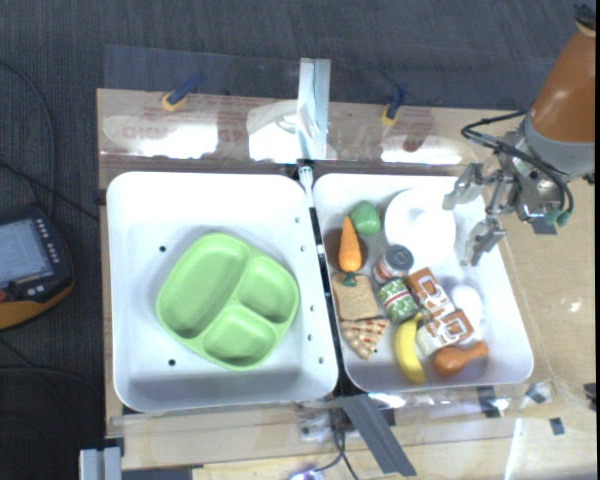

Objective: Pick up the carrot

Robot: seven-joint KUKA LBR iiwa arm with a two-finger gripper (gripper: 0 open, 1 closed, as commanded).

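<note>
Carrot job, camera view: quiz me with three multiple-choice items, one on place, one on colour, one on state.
1. The orange carrot with green top lies in:
A left white bin
B right white bin
C the bench

2. The divided plastic plate is:
A green
B red
C blue

3. The end effector is:
A gripping the carrot
B touching the plate
C apart from the carrot, over the right bin's far right corner

Answers: B, the carrot sits along the right bin's left wall; A, the plate is light green; C, clear bin floor separates them.
</note>
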